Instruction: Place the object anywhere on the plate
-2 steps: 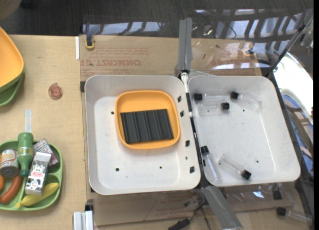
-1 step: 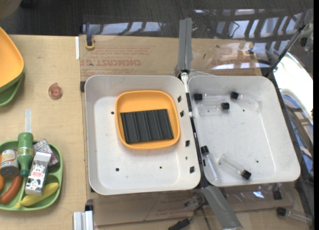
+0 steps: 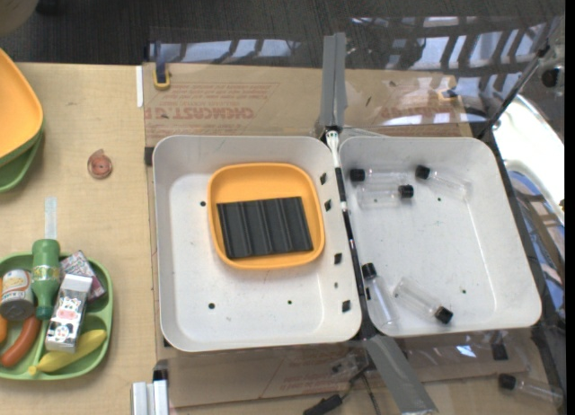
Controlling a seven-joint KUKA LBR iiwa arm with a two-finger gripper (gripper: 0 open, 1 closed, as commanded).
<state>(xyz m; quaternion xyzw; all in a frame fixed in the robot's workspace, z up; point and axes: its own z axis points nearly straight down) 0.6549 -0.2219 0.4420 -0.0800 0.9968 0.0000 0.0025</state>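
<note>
Plate (image 3: 220,190): orange, rounded square, sitting in the left bin (image 3: 260,319) toward its upper middle
Task's thing: judging by the task, it is the dark ribbed slab (image 3: 266,227), which lies flat inside the plate and covers most of its floor
Claw: I cannot tell whether it is wide, narrow or holding anything
Right bin (image 3: 476,251): several clear tubes with black caps, one (image 3: 377,177) near the top left, one (image 3: 422,301) low in the middle, one (image 3: 375,295) hard against the left wall
Risk, slab: a fresh grab at it could drag it over the shallow rim and undo the placement
Risk, tubes: if one of these is meant, they look round and slick, likely to roll or slip; the one against the wall leaves little room to close around it
</note>
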